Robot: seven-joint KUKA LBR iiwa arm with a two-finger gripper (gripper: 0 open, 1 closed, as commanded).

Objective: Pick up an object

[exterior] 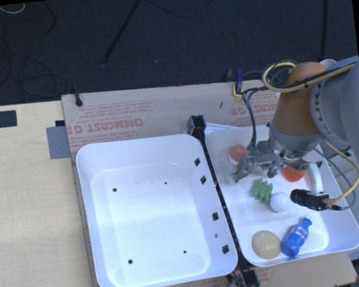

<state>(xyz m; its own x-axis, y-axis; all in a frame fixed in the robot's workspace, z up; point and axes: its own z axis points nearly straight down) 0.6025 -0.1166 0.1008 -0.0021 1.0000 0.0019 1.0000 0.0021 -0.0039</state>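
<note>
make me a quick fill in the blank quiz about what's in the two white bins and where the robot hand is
1. The hand hangs over the ____ bin.
2. The bottle near the front rim is ____ in colour.
3. Beside the bottle lies a ____ rounded lump.
4. The green toy sits next to a ____ ball.

Missing words: right; blue; beige; white
</note>
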